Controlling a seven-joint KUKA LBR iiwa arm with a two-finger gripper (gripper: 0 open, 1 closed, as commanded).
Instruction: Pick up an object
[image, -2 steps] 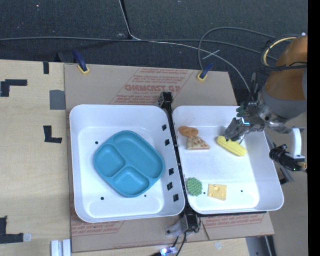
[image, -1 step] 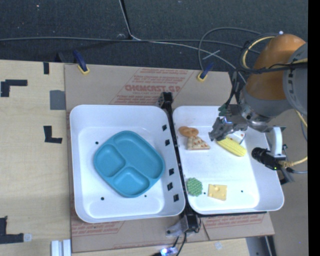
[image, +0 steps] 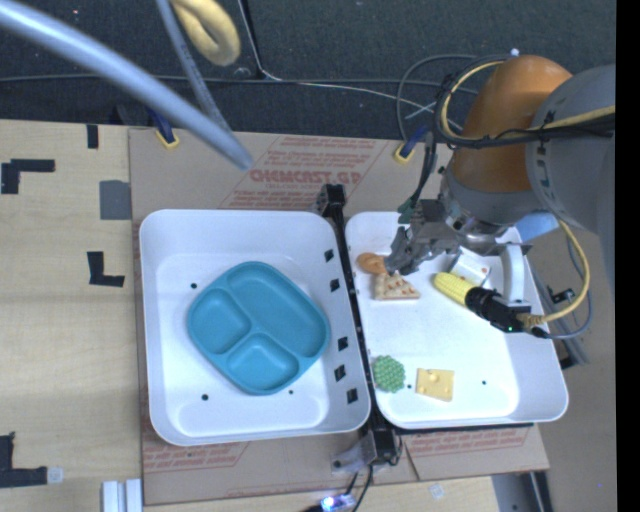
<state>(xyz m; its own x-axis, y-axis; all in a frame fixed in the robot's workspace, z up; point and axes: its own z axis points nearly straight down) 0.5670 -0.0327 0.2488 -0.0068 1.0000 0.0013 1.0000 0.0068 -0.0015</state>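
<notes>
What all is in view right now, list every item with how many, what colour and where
left bin: one, white, left half of bench
right bin: one, white, beside it
divided plate: one, blue, middle of left bin
cracker: one, tan, back left of right bin
bread roll: one, brown, just behind the cracker
corn cob: one, yellow, back of right bin
broccoli: one, green, front left of right bin
cheese: one, yellow, right of broccoli
cardboard sheet: one, brown, under bins
arm: one, grey and orange, from right
gripper: one, dark, above cracker

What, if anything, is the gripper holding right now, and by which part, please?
Cannot be told: the gripper hangs over the cracker and small brown piece, its grip hidden.
</notes>
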